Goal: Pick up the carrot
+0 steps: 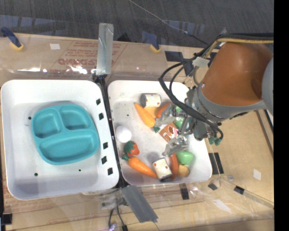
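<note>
Camera view from above has the arm (pixel 236 76) reaching into the right bin (pixel 116 110), its gripper (pixel 176 131) low among the toy food. Fingers look spread, nothing between them, though clutter blurs that. One carrot (pixel 145 114) lies near the bin's middle, another (pixel 139 165) by the front wall. A teal divided plate (pixel 65 132) sits in the left bin (pixel 14 129).

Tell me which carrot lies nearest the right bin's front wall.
The carrot beside the tomato, at the front left. The other carrot lies farther back, near the can.
</note>
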Controlling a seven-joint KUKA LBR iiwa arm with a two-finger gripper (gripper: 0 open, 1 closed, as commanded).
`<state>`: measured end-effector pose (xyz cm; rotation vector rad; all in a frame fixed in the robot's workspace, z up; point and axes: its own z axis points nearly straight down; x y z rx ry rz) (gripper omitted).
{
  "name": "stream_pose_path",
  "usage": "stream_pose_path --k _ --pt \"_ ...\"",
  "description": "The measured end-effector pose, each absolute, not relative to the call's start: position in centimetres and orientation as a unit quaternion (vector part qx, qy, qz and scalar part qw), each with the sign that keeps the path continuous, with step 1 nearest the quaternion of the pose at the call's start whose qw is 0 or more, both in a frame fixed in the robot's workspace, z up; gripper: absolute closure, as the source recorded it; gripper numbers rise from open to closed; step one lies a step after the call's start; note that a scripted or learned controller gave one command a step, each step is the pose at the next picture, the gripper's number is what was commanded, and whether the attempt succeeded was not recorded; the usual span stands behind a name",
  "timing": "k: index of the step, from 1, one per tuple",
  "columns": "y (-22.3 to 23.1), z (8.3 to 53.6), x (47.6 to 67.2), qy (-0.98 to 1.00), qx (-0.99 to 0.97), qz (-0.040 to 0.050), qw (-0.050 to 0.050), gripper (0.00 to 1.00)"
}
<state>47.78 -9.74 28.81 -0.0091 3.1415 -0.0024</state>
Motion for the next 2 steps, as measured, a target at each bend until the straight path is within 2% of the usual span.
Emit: stream_pose_path --k 1,2 --pt "-12.2 18.1 52.8 1.000 0.015 0.0005 -0.004 0.00" --pt "-14.5 9.1 57.0 0.997 0.078 0.0002 0.000 0.00"
